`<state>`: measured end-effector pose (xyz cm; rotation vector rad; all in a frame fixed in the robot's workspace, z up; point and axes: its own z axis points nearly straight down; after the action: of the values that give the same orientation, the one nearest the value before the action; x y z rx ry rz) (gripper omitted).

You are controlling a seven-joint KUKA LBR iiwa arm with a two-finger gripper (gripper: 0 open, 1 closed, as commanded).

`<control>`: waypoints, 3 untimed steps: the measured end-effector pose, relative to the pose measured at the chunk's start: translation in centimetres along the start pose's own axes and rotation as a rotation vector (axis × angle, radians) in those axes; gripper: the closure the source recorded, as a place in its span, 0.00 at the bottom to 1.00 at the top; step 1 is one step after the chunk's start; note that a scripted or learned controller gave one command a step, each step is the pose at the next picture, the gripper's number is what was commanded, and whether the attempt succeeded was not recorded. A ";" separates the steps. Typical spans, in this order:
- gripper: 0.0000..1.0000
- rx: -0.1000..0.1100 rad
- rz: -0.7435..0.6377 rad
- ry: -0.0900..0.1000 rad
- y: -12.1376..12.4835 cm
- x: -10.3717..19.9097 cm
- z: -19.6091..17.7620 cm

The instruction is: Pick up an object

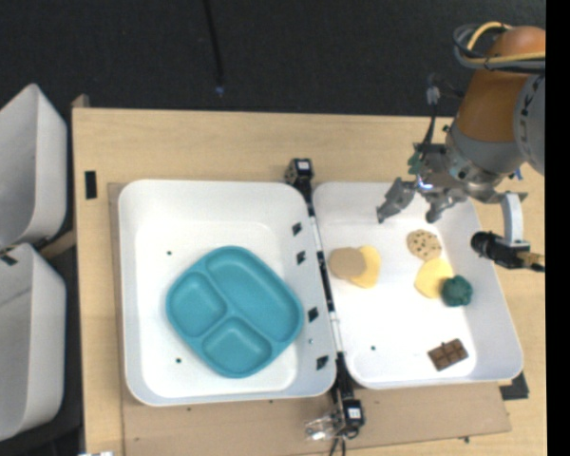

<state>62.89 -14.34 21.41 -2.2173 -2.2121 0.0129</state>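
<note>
— Where are the pickable things?

— I see them all in the right bin (494, 350): a chocolate-chip cookie (423, 245) near its far side, a yellow piece (433, 277) touching a green lump (457, 291) just below it, a tan round (346, 262) overlapping another yellow piece (366, 268) toward the divider, and a brown chocolate bar (447, 354) near the front edge.

— And the gripper?

— The gripper (416, 203) hangs over the bin's far side, just above the cookie; its fingers (394, 202) are spread wide with nothing between them (I checked twice).

— The other bin?

— The left bin (142, 255) holds a teal divided plate (233, 310). Both bins sit on the wooden tabletop (100, 350).
</note>
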 end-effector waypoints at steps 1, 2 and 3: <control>0.00 -0.014 -0.002 -0.001 0.3 0.0 -0.9; 0.00 -0.009 0.000 -0.003 -0.1 -0.2 5.4; 0.00 -0.009 0.002 -0.003 -0.1 -0.3 10.7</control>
<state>62.61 -14.62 10.73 -2.2260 -2.2157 0.0056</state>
